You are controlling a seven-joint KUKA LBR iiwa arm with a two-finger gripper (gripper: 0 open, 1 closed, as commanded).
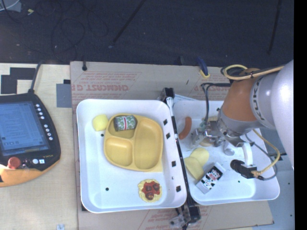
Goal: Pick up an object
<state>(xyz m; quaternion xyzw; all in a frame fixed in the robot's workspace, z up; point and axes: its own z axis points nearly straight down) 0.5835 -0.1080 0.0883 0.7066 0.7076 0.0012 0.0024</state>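
So, my arm (pixel 259 104) reaches in from the right, my gripper (pixel 211 134) low in the right bin (pixel 268 188); jaw state I cannot tell. Sausage (pixel 185 127) just left, yellow piece (pixel 196 161) near, bin divider close, open floor nearer right.

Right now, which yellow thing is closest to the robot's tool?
The pale yellow wedge in the right bin, just below the tool. The yellow tray and small yellow ball lie in the left bin.
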